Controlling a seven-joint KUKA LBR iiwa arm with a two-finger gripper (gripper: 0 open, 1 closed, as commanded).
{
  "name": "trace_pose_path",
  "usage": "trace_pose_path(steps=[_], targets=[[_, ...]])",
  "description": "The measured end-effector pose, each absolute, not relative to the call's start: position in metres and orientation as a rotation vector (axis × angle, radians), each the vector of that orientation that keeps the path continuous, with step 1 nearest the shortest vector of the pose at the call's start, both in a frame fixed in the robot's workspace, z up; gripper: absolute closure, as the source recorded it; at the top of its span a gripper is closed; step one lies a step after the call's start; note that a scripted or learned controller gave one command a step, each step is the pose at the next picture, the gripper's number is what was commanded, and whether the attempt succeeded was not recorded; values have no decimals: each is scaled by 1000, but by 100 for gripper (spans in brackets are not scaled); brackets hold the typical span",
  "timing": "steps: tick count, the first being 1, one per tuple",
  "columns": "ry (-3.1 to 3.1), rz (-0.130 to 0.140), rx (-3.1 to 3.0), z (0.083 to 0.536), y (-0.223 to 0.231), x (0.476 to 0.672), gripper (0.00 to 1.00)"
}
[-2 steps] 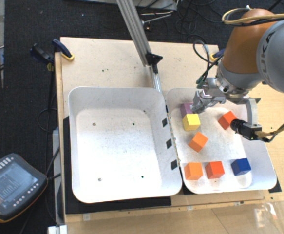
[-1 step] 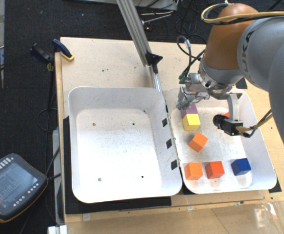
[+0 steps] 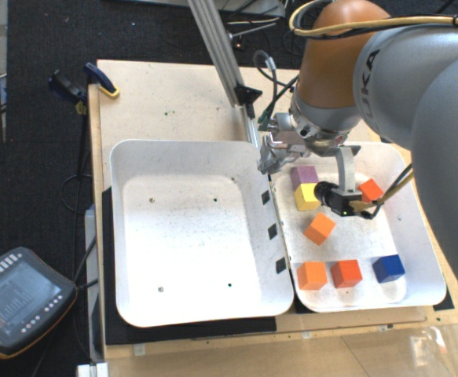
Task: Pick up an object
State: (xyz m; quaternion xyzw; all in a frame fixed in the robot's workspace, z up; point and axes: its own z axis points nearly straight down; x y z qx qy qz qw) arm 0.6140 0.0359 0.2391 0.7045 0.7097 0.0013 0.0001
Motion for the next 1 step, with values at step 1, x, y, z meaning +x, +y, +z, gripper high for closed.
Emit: trace_pose_path(steps=[1], targets=[[2230,6,2213,247,90,624,100]])
